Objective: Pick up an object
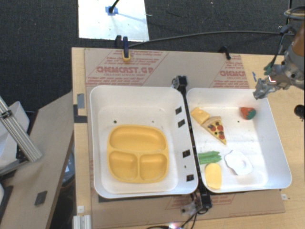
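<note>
Small red-and-green toy strawberry (pixel 247 112) lies unpicked below-left of grey pincer (pixel 261 90), jaw state unclear; approach step, descent likely next.

The right bin (pixel 279 147) is the landmark. Its floor is bare in the far middle and along the right wall, so there is free room there. The gripper (pixel 263 87) hangs over its far right corner, close to the strawberry (pixel 247 112). Near its left wall the cheese (pixel 199 114), pizza slice (pixel 215 128), green pod (pixel 209 157) and yellow piece (pixel 213 175) crowd together. The white egg (pixel 238 162) lies near its front middle. In the left bin, the yellow tray (pixel 138 153) covers the middle.
</note>
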Controlling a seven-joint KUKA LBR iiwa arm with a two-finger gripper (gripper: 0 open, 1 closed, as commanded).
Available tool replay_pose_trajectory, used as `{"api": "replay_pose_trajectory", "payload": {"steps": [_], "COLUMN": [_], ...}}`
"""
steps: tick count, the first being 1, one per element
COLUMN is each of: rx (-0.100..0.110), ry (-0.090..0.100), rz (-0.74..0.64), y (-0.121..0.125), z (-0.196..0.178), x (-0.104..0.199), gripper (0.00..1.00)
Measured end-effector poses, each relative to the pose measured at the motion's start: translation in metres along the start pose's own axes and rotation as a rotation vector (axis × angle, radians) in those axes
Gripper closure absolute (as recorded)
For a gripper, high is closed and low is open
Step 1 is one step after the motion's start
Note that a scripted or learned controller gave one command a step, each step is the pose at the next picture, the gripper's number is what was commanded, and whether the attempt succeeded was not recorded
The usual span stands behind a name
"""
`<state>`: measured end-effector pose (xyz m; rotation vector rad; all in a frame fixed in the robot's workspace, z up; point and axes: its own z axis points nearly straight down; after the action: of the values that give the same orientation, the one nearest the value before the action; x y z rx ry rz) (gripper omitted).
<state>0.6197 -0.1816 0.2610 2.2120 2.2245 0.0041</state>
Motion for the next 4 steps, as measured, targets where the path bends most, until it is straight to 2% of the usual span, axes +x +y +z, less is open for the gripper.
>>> {"api": "replay_pose_trajectory", "payload": {"steps": [1,2,4], "rx": [0.003,0.003,0.003], "ry": [0.002,0.003,0.002], "rz": [-0.003,-0.004,-0.004], "y": [0.007,0.006,0.022], "z": [0.011,0.007,0.037], "x": [0.044,0.098,0.200], "gripper": [1.00,1.00,1.00]}}
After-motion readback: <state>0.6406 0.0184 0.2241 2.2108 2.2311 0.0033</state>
